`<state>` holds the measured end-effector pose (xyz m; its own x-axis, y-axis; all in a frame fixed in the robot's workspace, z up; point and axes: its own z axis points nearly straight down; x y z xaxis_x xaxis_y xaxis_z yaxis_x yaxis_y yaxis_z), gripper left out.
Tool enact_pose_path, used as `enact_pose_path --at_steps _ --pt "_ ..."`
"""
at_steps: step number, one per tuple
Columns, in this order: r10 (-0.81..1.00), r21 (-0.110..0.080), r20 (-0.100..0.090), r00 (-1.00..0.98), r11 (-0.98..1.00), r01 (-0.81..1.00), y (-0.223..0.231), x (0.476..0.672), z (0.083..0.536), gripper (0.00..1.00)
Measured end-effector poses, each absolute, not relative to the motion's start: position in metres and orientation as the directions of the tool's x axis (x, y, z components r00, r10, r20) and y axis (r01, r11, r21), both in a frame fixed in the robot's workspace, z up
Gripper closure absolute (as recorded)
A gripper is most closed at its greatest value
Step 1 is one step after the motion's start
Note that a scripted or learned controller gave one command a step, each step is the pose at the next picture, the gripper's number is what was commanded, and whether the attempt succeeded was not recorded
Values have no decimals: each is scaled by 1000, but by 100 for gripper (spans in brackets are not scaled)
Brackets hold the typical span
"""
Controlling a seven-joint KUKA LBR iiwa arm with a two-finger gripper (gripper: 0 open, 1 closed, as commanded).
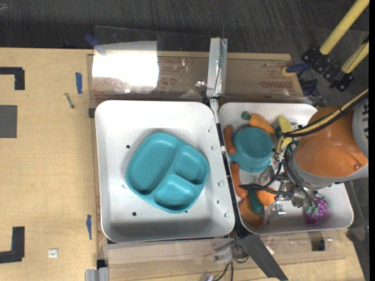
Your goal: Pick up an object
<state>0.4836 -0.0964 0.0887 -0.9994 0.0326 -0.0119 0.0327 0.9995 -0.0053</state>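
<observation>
The right bin (345,215) holds a teal cup (253,146), orange carrot-like toys (258,122), a yellow piece (285,124), purple grapes (316,210) and an orange-and-green toy (255,203) near its front left. The arm's orange band (328,148) hangs over this bin. Below it my gripper (280,201) reaches down among the toys at the bin's front, close beside the orange-and-green toy and left of the grapes. Cables and the wrist cover much of the bin's middle.
The left bin (117,133) bears a teal divided plate (168,171) at its centre. A clear plastic divider (215,69) stands upright behind the bins. Yellow-handled clamps (334,45) sit at the back right. Plywood bench lies to the left.
</observation>
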Motion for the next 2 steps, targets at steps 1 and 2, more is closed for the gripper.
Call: enact_pose_path --at_steps 1,2 --pt "33 0 -1 -999 999 33 -125 617 117 0" --pt "170 3 -5 -986 986 169 -142 594 87 0"
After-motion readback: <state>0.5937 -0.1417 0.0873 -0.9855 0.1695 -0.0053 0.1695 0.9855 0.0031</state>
